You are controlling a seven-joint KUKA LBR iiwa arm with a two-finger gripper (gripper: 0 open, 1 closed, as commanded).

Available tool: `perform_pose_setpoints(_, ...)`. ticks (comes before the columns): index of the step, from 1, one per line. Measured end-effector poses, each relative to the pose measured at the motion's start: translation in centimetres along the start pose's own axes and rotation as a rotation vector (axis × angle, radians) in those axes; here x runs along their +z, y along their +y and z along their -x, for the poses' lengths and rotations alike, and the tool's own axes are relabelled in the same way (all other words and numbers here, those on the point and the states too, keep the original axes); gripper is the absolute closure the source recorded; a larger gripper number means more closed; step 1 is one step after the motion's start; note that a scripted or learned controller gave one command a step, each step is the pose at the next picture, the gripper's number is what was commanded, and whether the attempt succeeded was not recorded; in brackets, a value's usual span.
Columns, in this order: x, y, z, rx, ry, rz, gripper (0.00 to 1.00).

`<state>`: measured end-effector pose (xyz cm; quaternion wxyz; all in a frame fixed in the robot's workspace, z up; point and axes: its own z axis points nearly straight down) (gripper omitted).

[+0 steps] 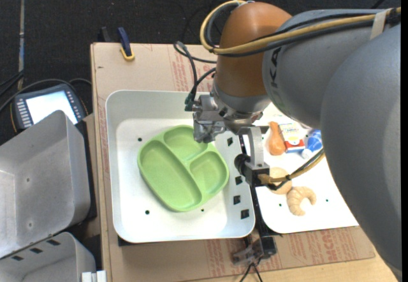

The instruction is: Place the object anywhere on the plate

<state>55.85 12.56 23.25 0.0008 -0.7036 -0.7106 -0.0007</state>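
Green plastic is drawing the eye at the left of the desk (159, 57), where a divided plate (182, 171) is lying inside the left white bin (127, 166), tilted at an angle with its three compartments facing up. Just right of the plate's upper edge, the tool (207, 127) is hanging over the bin beneath the arm's (306, 83) orange band (252, 44), and whether it is open or closed cannot be told from this angle. Nothing is showing between the plate and the tool. Farther right, the second white bin (319, 217) is holding the loose items: an orange carrot-shaped piece (275, 139) is resting near the top, a small printed packet (293, 137) is sitting just beside it, and a blue object (314, 141) is peeking out beside the packet. Below them, a tan croissant-shaped object (299, 199) is lying on the bin floor, well apart from the plate. Yellow cable (299, 169) is looping over this bin.
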Motion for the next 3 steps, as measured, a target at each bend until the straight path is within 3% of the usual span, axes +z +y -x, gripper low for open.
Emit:
perform_pose_setpoints(1, 0.0, 0.8, -6.2, 0.0, 0.0, 0.0, 1.0)
perform_pose_setpoints(2, -0.6, -0.2, -4.6, 0.012, -0.003, -0.002, 1.0)
perform_pose_setpoints(3, -0.6, -0.2, -4.6, 0.01, -0.003, -0.002, 0.0)
